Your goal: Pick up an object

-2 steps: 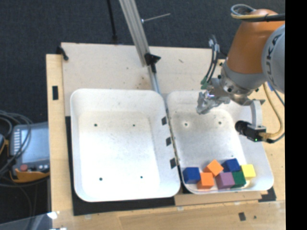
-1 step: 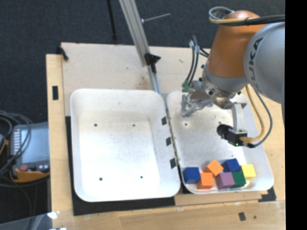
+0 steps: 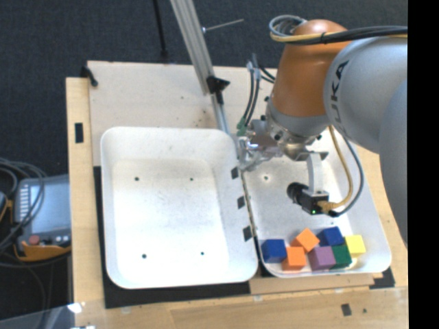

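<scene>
Finding: the two-finger gripper (image 3: pixel 257 148) hangs beneath the grey arm's orange-banded wrist, over the far left part of the right-hand shallow white bin (image 3: pixel 278 201), close to the wall it shares with the left-hand shallow white bin (image 3: pixel 171 204). The wrist hides its working end, so we cannot tell whether it is open or closed. We see nothing held.

Location of candidates: all lie in the right-hand bin, packed against its near wall and well apart from the gripper. From the left they are a small blue cube (image 3: pixel 274 249), a lower orange cube (image 3: pixel 295 256), an upper orange cube (image 3: pixel 306 238), a purple cube (image 3: pixel 321 258), a green cube (image 3: pixel 341 256), a second blue cube (image 3: pixel 332 236) and a yellow cube (image 3: pixel 355 245). Most appear to touch their neighbours.

Risks, in our judgement:
- A descent from the present spot would meet bare bin floor or strike the shared wall, yielding an empty grasp
- Tight packing leaves little room around any one cube, so the gripper may land on top of a block, shove neighbours aside, or pinch two at once
- The near wall limits clearance, so a low approach could catch the rim
- We rate the first blue cube, at the cluster's open left end, the least obstructed
</scene>
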Controlling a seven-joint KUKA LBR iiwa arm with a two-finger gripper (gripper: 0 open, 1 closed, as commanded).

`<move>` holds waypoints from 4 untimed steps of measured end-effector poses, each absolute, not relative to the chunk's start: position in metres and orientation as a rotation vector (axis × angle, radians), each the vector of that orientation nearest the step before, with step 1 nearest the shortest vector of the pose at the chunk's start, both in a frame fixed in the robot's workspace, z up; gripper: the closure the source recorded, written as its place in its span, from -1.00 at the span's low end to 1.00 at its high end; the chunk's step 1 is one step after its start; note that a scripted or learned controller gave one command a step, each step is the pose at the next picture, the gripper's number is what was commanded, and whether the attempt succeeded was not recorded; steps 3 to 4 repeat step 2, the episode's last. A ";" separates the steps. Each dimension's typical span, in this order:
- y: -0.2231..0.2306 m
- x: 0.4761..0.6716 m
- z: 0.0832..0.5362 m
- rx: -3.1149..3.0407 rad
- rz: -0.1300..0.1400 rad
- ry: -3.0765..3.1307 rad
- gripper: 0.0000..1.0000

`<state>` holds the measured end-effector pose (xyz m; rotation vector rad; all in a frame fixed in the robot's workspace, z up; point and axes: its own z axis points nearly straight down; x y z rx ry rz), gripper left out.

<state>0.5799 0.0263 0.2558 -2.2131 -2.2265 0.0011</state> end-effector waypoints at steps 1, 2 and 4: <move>0.076 0.588 0.250 -2.214 -0.001 -2.229 1.00; 0.073 0.588 0.250 -2.219 -0.001 -2.224 -1.00; 0.073 0.588 0.250 -2.219 -0.001 -2.224 -1.00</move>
